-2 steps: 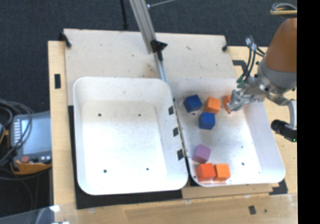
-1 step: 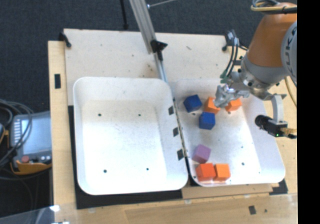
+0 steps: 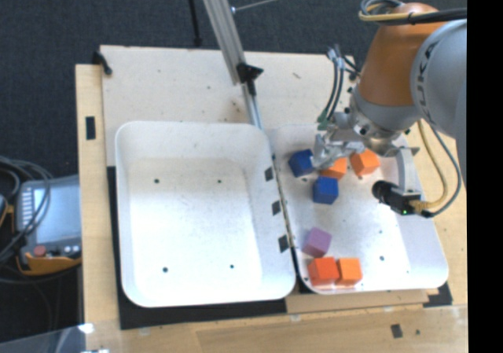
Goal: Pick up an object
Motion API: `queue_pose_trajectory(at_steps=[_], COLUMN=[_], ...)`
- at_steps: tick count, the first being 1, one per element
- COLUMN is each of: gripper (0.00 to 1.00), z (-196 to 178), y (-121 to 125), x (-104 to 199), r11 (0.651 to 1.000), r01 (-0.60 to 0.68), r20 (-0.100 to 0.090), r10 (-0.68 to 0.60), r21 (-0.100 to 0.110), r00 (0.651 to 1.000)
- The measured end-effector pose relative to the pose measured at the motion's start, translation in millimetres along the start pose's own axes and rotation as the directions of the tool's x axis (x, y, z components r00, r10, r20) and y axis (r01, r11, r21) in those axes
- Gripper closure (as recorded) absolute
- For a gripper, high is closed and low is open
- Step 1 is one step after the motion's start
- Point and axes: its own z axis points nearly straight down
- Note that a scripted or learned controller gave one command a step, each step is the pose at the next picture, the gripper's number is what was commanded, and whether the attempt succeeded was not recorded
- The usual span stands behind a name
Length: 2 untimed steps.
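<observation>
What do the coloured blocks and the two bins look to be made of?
The purple block and the blue blocks look like matte foam or painted wood: flat colour, no glare, soft edges; I cannot tell which. The right bin and left bin look like thin moulded white plastic, with rounded corners, raised rims and a slight sheen.

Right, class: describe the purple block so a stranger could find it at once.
Start at the right-hand bin. Near its left wall, just above two orange blocks in the bottom corner, sits the purple block. It is the sole lilac piece; every neighbour is orange or blue.
</observation>
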Motion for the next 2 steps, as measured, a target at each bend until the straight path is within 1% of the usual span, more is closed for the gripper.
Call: queue_pose_trajectory(at_steps=[1, 2], gripper=[1.0, 1.0], z=[8, -3], y=[5, 11], x=[58, 102], r11=[1.0, 1.0], r01=[0.001, -0.001], r20=[-0.001, -0.001], r10=[-0.001, 0.001], r21=[0.001, -0.002], r00=[1.0, 1.0])
